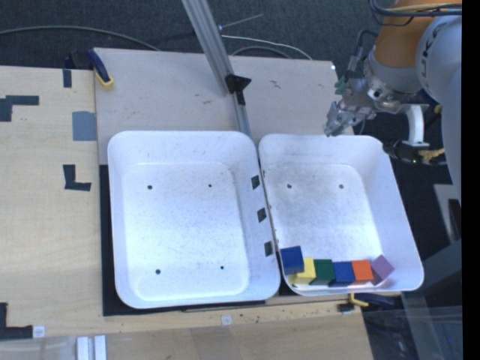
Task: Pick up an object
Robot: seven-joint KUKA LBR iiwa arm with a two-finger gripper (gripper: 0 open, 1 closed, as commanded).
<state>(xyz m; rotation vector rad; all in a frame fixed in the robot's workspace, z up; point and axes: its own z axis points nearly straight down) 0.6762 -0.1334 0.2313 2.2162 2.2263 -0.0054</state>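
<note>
The gripper hangs over the far rim of the right bin, near its back edge; whether it is apart or together, I cannot tell. The blocks lie in 1 row along the near wall of that same bin, well apart from the gripper, touching one another.
</note>
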